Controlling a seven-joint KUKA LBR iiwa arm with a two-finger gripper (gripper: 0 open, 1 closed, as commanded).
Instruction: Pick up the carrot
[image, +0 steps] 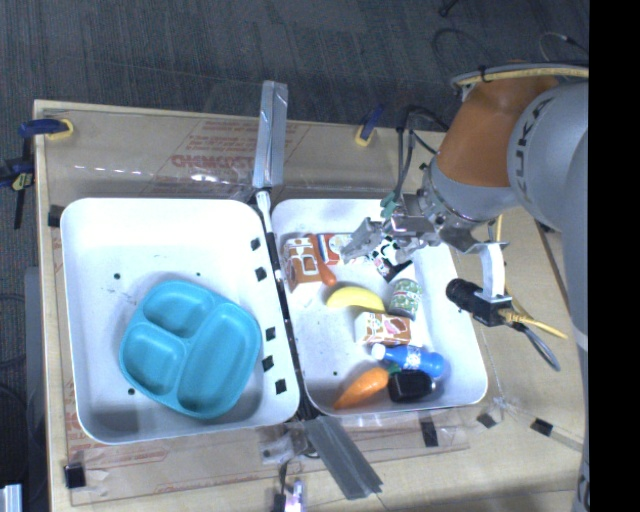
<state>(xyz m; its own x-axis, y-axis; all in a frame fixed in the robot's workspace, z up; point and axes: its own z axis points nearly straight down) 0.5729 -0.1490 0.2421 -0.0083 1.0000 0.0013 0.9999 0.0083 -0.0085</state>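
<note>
The carrot (362, 386) is orange and lies at the front of the right bin (460, 330), tilted, with its thick end up to the right. It touches a black object (410, 386) on its right. My gripper (383, 243) hangs over the back of the right bin, well behind the carrot, above the gap between a brown carton (307, 259) and a small can (405, 295). Nothing can be seen held in it.
A banana (356, 298), a small printed carton (388, 327) and a blue bottle (415, 358) lie between the gripper and the carrot. The left bin (90, 240) holds a blue divided plate (192, 345). A metal divider (268, 135) runs between the bins.
</note>
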